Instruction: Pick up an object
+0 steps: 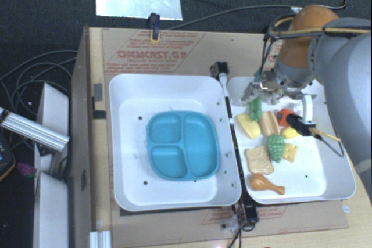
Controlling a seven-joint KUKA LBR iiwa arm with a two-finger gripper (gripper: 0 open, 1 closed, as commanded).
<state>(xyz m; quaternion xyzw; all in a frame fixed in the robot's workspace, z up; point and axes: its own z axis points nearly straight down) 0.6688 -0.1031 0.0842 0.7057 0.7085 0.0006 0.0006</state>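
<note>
Toy food pieces (269, 142) heaped in right bin (334, 177) just below jaws, green piece (255, 108) nearest, jaws' opening impossible to tell, blue tray (182, 144) well left.

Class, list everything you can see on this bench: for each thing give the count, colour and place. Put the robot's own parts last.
Bins: 2, white, side by side on the bench.
Divided plate: 1, blue, in the left bin.
Toy foods: several, green, yellow, tan, orange and red, clustered in the right bin.
Drumstick: 1, orange-tan, near the right bin's front edge.
Board: 1, brown with red print, under the bins.
Arm: 1, grey with an orange band, above the right bin.
Gripper: 1, metal, over the right bin's far end.
</note>
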